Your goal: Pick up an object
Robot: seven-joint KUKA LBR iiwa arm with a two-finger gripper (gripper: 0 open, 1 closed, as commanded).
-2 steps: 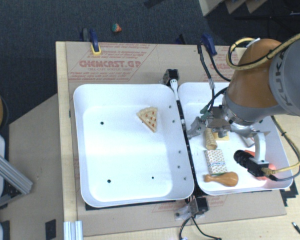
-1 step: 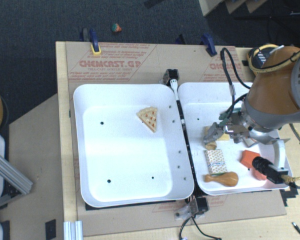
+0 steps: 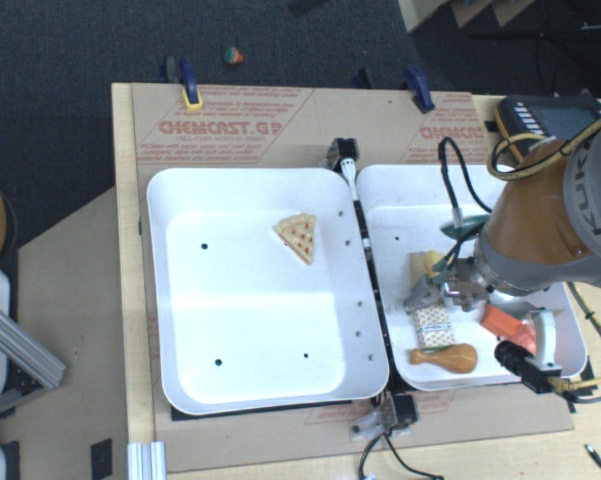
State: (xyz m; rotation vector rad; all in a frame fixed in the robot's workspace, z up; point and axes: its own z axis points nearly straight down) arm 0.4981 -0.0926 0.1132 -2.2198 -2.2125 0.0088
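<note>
My gripper point(image 3: 432, 291) hangs low over the middle of the right bin point(image 3: 400, 193), at the end of the grey and orange arm that reaches in from the right. Just below it lies a small white patterned packet point(image 3: 434, 326). Nearer the front rim rests a brown toy drumstick point(image 3: 446, 357). A yellow object point(image 3: 423, 264) sits just behind the gripper, partly covered by it. An orange-red object point(image 3: 505, 325) lies under the wrist to the right. A green piece point(image 3: 464, 228) peeks out by the arm.
The left bin point(image 3: 180, 298) holds a tan waffle-like wedge point(image 3: 298, 236) near its back right. A black divider strip point(image 3: 365, 258) runs between the bins. Blue clamps point(image 3: 417, 90) grip the board's far edge.
</note>
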